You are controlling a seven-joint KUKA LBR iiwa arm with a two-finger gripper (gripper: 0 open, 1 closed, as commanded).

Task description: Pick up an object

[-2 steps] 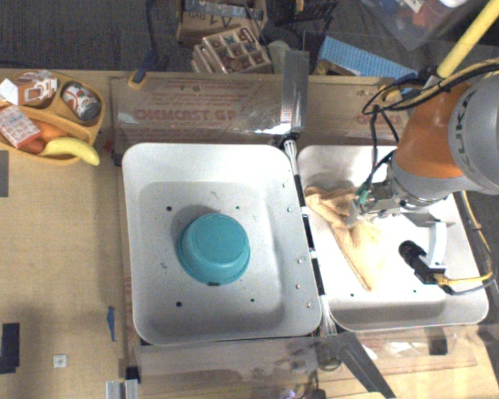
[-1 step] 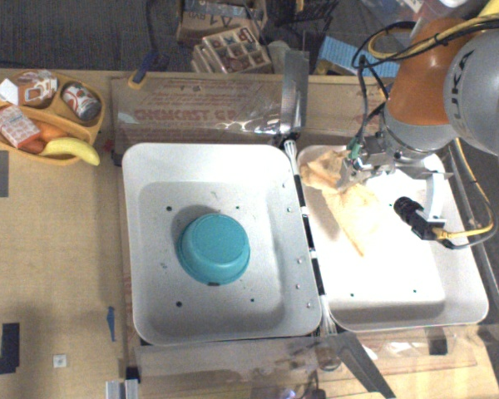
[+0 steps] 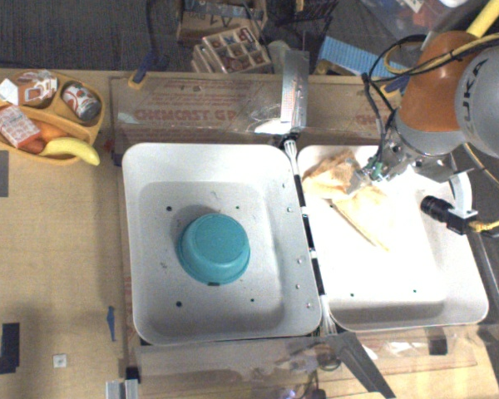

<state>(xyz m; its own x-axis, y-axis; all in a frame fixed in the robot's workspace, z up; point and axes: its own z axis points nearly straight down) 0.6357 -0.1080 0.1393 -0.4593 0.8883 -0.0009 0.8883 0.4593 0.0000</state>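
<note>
Looming closest to the lens, high at the right: looking at the grey arm (image 3: 482,98) with its orange band (image 3: 439,77), reaching down and leftward into the right bin (image 3: 416,306). Ending in the gripper (image 3: 374,173), poised over the far left part of that bin. Not managing to tell whether set wide or narrow; too small from this angle and too cluttered with wiring, so leaving that open. Not seeing anything plainly held.

Treating the tan floppy piece (image 3: 341,177) as the likeliest target, being right at the tool. Lying in the right bin's far left corner, bunching into a crumpled heap there and trailing a long thin strip toward the bin's middle. Running its long axis on a diagonal, from far left to near right. Sitting just to the left of the gripper, at or partly under its tip; touching or merely being hovered over, not possible to say.

Judging the coming move as turning on that offset: calling for a slight shift leftward onto the heap, and for closing across the diagonal rather than along it. Expecting such soft stuff to be slumping or slipping free on the lift.

Noting also the teal bowl (image 3: 214,248), lying mouth-down in the middle of the left bin (image 3: 150,181), well apart from the gripper.
</note>
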